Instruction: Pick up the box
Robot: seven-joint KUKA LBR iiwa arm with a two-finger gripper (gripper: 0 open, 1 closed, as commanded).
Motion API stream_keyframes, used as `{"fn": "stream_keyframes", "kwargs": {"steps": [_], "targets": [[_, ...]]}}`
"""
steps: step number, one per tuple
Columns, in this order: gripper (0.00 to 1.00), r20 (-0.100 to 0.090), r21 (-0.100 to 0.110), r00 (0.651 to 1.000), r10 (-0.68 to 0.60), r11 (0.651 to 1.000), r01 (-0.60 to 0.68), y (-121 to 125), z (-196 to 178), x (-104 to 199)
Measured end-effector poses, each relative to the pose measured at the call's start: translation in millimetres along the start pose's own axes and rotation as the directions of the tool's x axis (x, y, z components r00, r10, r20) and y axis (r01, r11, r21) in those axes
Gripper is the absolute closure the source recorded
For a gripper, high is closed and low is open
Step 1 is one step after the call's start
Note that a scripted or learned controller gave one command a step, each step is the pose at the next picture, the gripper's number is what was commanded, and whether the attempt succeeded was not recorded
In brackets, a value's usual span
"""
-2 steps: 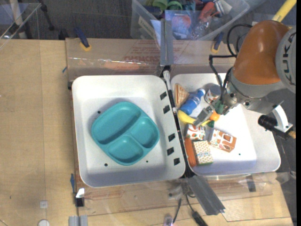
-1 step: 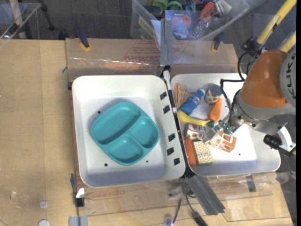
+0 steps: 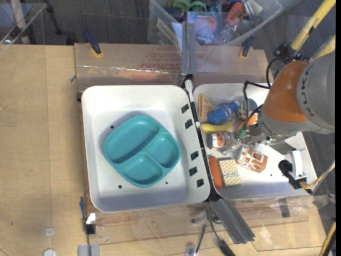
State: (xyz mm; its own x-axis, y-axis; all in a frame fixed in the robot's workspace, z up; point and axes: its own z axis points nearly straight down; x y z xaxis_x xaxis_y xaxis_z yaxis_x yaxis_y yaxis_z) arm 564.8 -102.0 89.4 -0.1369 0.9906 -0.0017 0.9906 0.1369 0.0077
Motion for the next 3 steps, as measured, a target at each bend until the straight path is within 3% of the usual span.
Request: {"fn": "stream_keyframes", "kwargs": {"steps": [1,2,3], "targets": [[0.00,0.001,-0.002,0.993,-0.118,0.993,0.118,-82.6,-0.2,6.0],[0.00,0.005,-0.005,0.989,-0.145,0.989,0.145,-31.8,-0.5,3.5],[0.00,0.003,-0.001,0.996,0.094,0.996,-0.094,45.2,0.1,-11.2]]}}
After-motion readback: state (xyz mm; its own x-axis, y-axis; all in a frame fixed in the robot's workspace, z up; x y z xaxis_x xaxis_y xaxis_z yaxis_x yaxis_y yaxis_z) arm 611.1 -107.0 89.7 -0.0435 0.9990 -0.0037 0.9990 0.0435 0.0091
